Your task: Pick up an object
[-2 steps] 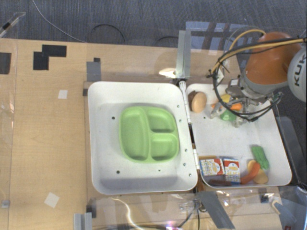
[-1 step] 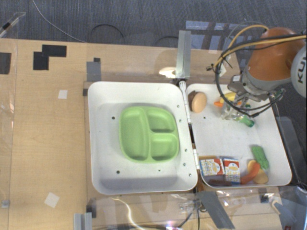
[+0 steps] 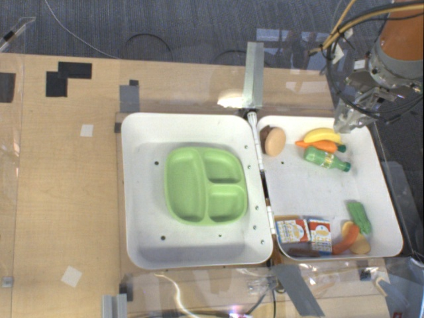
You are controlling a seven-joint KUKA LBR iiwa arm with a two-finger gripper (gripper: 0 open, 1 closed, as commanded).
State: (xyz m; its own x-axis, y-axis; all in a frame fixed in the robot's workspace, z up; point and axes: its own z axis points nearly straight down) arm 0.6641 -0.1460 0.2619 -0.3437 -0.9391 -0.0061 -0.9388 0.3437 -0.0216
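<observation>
Arm: the grey arm (image 3: 397, 52) with its orange band hangs over the far right corner of the right bin (image 3: 311, 204).
Tool: the tool (image 3: 349, 120) sits just above that bin's far rim, right beside the banana; from here I cannot tell whether it is open or closed, and nothing shows in its grip.
Banana: the yellow banana (image 3: 320, 136) lies in the right bin, just left of the tool, near the far wall.
Carrot: an orange carrot (image 3: 323, 146) lies touching the banana's near side.
Bottle: a green bottle (image 3: 326, 159) lies on its side, just nearer than the carrot.
Round brown thing: a brown oval item (image 3: 274, 140) sits against the right bin's left wall, level with the banana.
Near corner: two small cartons (image 3: 303, 232) stand side by side along the right bin's near wall, with a green piece (image 3: 358, 216) and an orange-red piece (image 3: 347, 237) to their right.
Left bin: the left bin (image 3: 142, 244) holds a green divided tray (image 3: 205, 184) in its middle.
Counter: the wooden counter (image 3: 59, 197) carries both bins.
</observation>
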